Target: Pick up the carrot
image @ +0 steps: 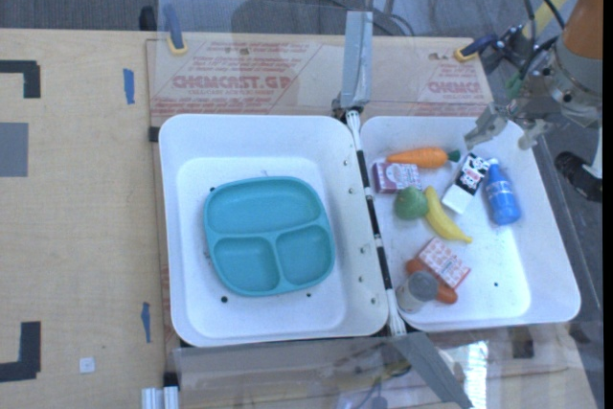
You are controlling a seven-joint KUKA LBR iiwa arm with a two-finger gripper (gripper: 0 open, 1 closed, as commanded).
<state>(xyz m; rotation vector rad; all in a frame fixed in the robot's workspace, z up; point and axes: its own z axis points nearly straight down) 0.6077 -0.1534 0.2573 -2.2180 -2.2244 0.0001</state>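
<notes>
- The carrot [418, 157] lies at the back of the right bin [536, 287], beside a small purple carton [396, 176].
- The claw [505, 126] hovers open and empty, near the bin's back right, apart from the carrot, probably before the approach.

- Two shallow white bins sit side by side: left bin [182, 206], right bin [536, 292]
- A teal divided plate [268, 235] lies in the left bin
- At the upper left of the right bin lies the carrot [418, 158], just above a green ball [412, 203] and a yellow banana [443, 216]
- A blue bottle [501, 196] lies right of them
- The gripper [505, 124] hovers at the right bin's upper edge, its fingers spread with nothing between them
</notes>
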